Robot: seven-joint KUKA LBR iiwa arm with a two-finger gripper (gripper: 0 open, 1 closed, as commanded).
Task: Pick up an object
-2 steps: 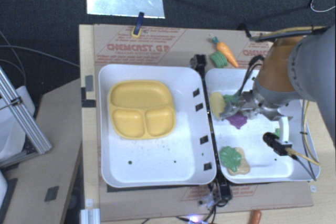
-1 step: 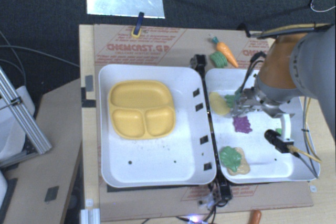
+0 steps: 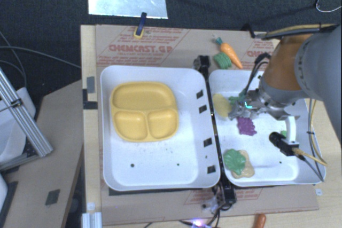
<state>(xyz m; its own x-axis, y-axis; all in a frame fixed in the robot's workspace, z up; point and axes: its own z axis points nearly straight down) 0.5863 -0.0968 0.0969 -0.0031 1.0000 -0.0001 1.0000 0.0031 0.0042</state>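
Camera view, right of centre: the gripper is low in the right bin, just beside the purple grape bunch, jaw state indeterminate, nothing seen lifted, so in my judgement the pick is not yet done.

Grey rounded arm with orange wrist band, black cables, and metallic tool.

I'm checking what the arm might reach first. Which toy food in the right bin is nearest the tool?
The purple grapes, just below the tool; the green leafy piece lies nearer the bin's front edge.
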